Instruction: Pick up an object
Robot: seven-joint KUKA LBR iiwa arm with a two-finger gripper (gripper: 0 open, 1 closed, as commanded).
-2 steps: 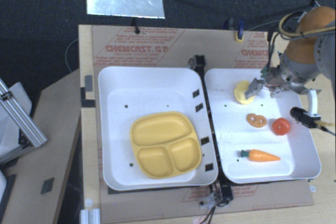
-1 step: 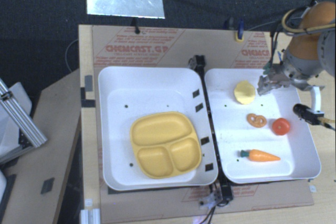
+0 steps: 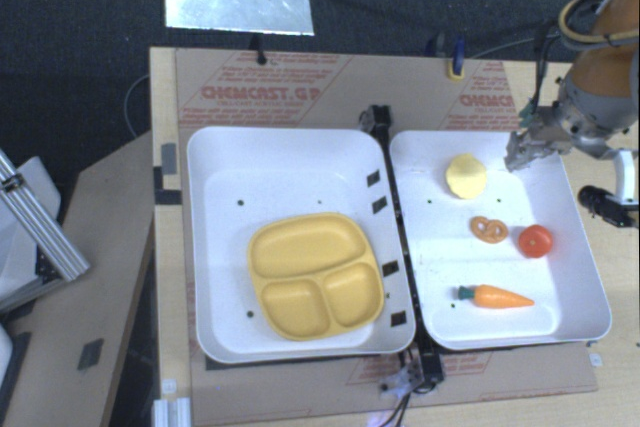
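Pincer (image 3: 523, 152), state we can't tell, hangs over right bin (image 3: 436, 255) just beside yellow lump (image 3: 466, 177); risk, we reckon: off-centre approach nudges lump away, grip closes on nothing.

The grey and orange arm (image 3: 600, 75) is cut off by the right edge. A metal rail (image 3: 40, 235) at far left runs out of frame. Small red print (image 3: 385, 373) near the cardboard's front edge is unreadable.

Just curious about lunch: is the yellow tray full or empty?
Empty. All three compartments of the yellow tray show only bare yellow.
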